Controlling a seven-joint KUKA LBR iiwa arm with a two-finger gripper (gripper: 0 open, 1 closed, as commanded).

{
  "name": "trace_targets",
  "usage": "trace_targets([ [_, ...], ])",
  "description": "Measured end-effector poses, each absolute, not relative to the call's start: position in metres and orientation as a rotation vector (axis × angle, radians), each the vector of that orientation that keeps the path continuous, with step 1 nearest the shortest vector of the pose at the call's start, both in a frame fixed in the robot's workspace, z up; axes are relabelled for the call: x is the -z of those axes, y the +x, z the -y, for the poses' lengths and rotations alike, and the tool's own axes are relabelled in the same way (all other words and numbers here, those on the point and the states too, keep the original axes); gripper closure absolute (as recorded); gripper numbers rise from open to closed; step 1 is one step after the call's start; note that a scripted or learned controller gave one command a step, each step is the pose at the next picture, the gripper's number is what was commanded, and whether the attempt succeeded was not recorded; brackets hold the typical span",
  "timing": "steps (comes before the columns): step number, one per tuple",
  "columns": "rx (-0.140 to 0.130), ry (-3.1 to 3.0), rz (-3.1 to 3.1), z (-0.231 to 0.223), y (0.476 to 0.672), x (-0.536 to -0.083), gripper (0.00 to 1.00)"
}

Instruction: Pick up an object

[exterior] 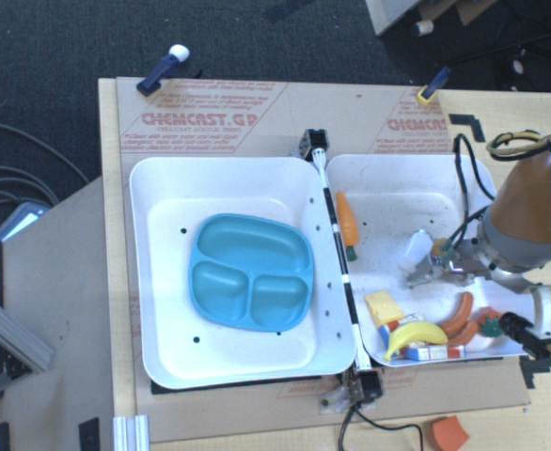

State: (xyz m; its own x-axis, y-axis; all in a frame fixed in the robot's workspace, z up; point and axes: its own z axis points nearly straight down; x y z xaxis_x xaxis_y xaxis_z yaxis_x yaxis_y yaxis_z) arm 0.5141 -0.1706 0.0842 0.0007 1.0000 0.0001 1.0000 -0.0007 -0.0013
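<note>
Banana (415, 335) at front of rt bin (388, 172); end effector (428, 272) low above bin floor, opening can't tell.

blue plate (252, 272), white bins (153, 252), yellow banana (417, 335), orange carrot (347, 218).

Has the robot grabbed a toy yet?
Not yet. The gripper is down inside the right bin, with nothing visible between its fingers. The banana, cheese block, sausage and carrot lie in the bin, so grabbing and lifting remain.
</note>
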Motion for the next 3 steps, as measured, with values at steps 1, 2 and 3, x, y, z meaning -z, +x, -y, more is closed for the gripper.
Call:
trace_targets([
  [1, 0.001, -2.223, 2.221, 0.170, 0.515, -0.094, 1.00],
  [2, 0.001, -2.222, 2.223, 0.178, 0.532, -0.183, 1.00],
  [3, 0.000, -2.221, 2.222, 0.178, 0.531, -0.183, 0.00],
])
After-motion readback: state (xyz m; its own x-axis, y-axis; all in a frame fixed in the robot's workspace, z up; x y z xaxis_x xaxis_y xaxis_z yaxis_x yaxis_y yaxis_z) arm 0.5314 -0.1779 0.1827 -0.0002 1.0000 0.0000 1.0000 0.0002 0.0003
